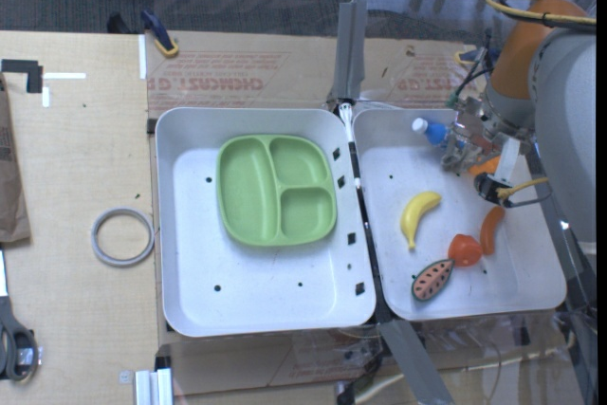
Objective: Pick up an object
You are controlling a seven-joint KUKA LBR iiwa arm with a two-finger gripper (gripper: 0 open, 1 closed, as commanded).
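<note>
The right bin [531, 294] holds a yellow banana [417, 214], an orange carrot-like piece [491, 230], a round orange-red piece [464, 249] and a brown-green seeded slice [432, 281]. A small blue and white bottle [430, 128] lies at the bin's far edge. My gripper [462, 150] hangs low over the far right part of this bin, just right of the bottle. An orange thing [486, 167] shows just beside it. Its tips are hidden by the wrist and cables.
The left bin [190, 289] carries a green divided plate [277, 189]. A grey tape ring [123, 235] lies on the bench to the left. A metal divider post [348, 52] stands behind the bins' shared wall. The grey arm [569, 109] fills the right side.
</note>
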